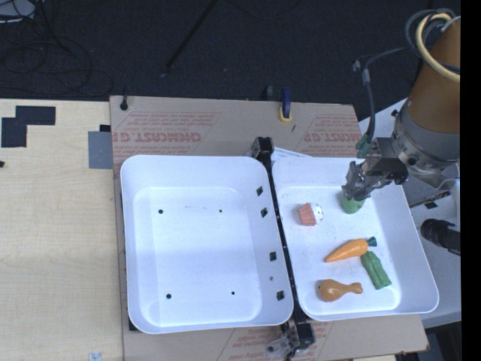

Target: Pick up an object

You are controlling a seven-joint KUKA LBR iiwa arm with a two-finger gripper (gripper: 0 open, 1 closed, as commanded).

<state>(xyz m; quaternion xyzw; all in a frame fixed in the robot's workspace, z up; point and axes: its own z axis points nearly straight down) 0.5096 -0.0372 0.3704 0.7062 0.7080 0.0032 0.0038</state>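
Fingers (355,194) over green object (351,204); its axis unclear.

2 shallow white plastic bins sit side by side on a brown cardboard sheet (225,126) printed with red lettering. The left bin (135,239) and right bin (421,277) meet along black clips (264,192). The light wooden counter (52,224) bears dark grey square patches (98,148). Black cables (45,6) lie behind.

Two shallow white plastic bins (197,173), smooth and slightly glossy, on matt brown printed cardboard sheet (225,126) over pale wood-grain bench (52,224).
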